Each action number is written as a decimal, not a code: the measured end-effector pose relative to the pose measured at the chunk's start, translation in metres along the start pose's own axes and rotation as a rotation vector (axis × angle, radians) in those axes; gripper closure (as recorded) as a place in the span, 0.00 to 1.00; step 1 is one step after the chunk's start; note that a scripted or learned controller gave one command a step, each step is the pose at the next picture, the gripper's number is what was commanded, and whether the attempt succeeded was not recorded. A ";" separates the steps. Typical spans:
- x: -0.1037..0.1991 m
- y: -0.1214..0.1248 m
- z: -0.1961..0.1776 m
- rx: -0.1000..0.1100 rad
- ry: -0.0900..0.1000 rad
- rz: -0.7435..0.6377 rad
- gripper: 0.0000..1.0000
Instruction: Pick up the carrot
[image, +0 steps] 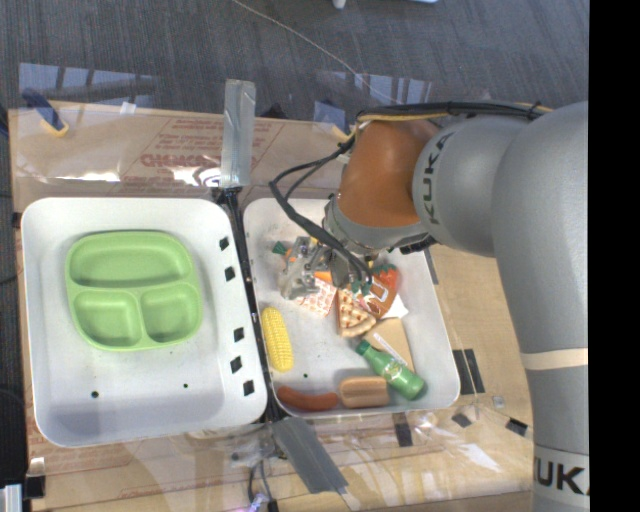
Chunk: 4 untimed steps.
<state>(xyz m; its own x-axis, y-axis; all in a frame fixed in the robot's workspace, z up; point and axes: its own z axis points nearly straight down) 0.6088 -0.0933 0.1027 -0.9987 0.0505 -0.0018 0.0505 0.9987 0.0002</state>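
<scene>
You can read white letters "KUKA" on the grey arm (470, 180) beside its orange band, and "KUK" lower down at the view's bottom right corner.

Open floor left of the corn (277, 338); pizza slice (352, 316), green bottle (392, 368), hot dog (335, 395) crowding the right bin (445, 340).

I see the bench (110, 130), covered in brown paper under clear film, with two white bins directly on it: left bin (60, 400), right bin (440, 360)

Corn (277, 338) — left of bottle (392, 367)
</scene>
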 end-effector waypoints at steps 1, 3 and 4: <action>0.008 0.023 -0.093 0.001 -0.007 -0.311 1.00; 0.119 0.065 -0.089 -0.001 0.003 -1.007 1.00; 0.059 0.022 -0.089 -0.002 0.000 -1.464 1.00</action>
<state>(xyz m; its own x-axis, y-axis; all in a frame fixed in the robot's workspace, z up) 0.5506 -0.0683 0.1917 -0.1563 -0.9877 -0.0013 -0.9877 0.1563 -0.0006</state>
